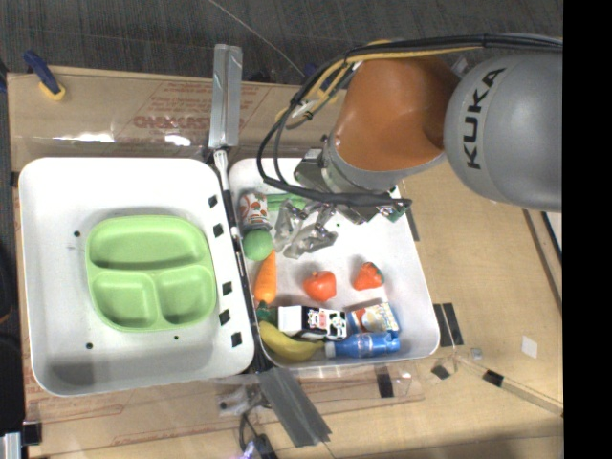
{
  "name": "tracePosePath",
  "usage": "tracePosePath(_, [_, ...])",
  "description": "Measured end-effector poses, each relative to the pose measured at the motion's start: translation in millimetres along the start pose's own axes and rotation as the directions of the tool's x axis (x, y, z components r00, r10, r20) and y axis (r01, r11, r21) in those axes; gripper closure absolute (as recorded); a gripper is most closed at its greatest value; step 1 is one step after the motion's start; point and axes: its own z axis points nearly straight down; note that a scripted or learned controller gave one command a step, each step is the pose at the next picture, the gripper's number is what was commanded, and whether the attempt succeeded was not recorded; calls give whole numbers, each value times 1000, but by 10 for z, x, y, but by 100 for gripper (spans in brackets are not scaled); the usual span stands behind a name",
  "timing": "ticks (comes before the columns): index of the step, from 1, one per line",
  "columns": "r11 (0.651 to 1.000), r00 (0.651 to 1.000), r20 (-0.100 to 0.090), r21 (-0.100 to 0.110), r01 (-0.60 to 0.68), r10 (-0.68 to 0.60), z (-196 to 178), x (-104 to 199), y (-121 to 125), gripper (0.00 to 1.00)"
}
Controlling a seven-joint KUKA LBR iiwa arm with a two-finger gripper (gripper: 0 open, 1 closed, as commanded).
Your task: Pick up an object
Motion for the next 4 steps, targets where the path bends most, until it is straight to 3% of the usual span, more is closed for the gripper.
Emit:
tracePosePath(1, [999,999,5,7,42,-42,-773,-349,-778,100])
tracePosePath(2, [895,895,1,-2,445,-445,-255,164,-1214,100])
tracePosePath(3, [858,858,2,-3,514,-514,-374,-222,-876,100])
tracePosePath(4, [441,441,4,-2,898,-898,12,-210,-803,100])
